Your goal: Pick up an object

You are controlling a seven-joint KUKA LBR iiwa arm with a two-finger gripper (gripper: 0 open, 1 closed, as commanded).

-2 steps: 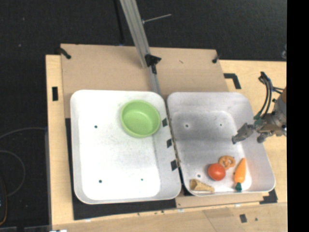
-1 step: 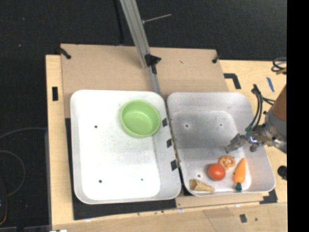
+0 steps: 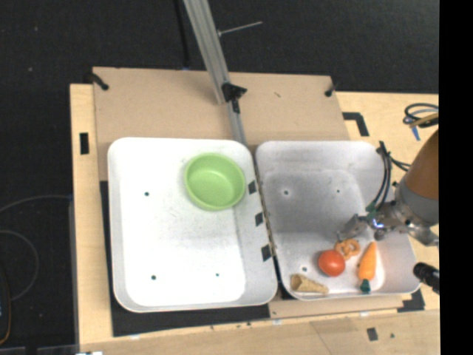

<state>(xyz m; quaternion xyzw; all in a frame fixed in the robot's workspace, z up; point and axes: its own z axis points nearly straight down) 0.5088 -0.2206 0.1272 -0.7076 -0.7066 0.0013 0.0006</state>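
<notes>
In the right bin (image 3: 310, 187), near its front right corner, lie a red tomato (image 3: 332, 262), an orange carrot (image 3: 367, 263) with a green tip, a small brown pretzel-like piece (image 3: 349, 248) and a tan wedge (image 3: 309, 285). My gripper (image 3: 360, 228) reaches in from the right and hangs low just above the pretzel-like piece and the top of the carrot. Nothing is visibly held. A green bowl (image 3: 214, 182) sits upright in the far part of the left bin (image 3: 122, 220).
A slanted metal pole (image 3: 211, 46) rises from behind the bins, ending at a black clamp (image 3: 233, 92). Cables (image 3: 384, 176) trail from the wrist over the right bin's far right corner. Brown board (image 3: 170, 106) lies behind the bins.
</notes>
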